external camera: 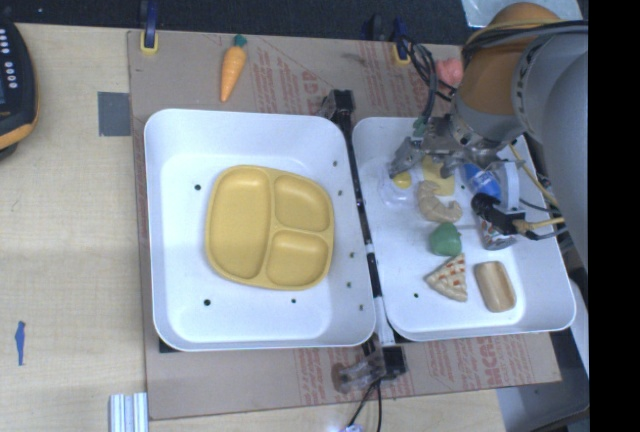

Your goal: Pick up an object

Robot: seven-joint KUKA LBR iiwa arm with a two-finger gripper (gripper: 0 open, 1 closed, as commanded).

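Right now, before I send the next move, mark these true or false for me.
1. The yellow divided plate lies in the left bin. True.
2. The toy carrot lies in the right bin. False: it lies on the bench beyond the left bin.
3. The pizza slice sits beside the bread roll. True.
4. The green piece rests on the yellow plate. False: it is in the right bin.

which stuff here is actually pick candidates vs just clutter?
In play: gripper over the right bin; pizza slice, bread roll, green lump, beige piece.
Lying about: yellow divided plate in the left bin; toy carrot on the bench.
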